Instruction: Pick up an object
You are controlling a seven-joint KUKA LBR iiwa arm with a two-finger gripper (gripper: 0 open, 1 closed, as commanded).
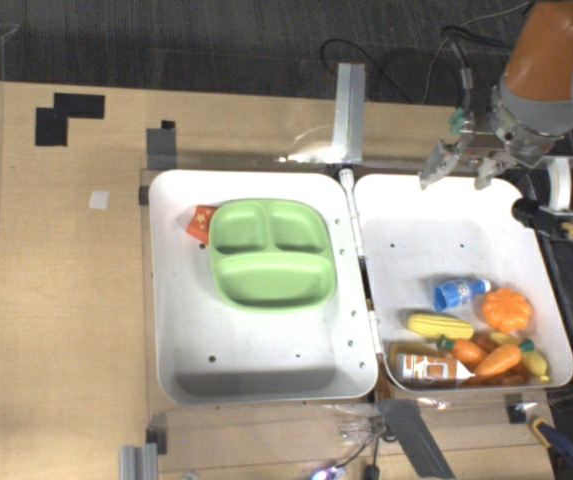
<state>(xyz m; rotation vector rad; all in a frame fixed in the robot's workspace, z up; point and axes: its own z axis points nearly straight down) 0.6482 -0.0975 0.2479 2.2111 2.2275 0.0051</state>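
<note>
Divided tray [269, 252] in left bin [171, 298], toys [476, 333] probably heaped in right bin's [446, 218] near corner

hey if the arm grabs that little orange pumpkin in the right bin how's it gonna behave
The pumpkin looks rounded and glossy, so it may slip or roll. It is probably light, hollow plastic. Crowded by the carrot, it could nudge neighbours.

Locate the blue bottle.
The blue bottle lies in the right bin, near its front, just above the corn cob and left of the orange pumpkin.
</note>
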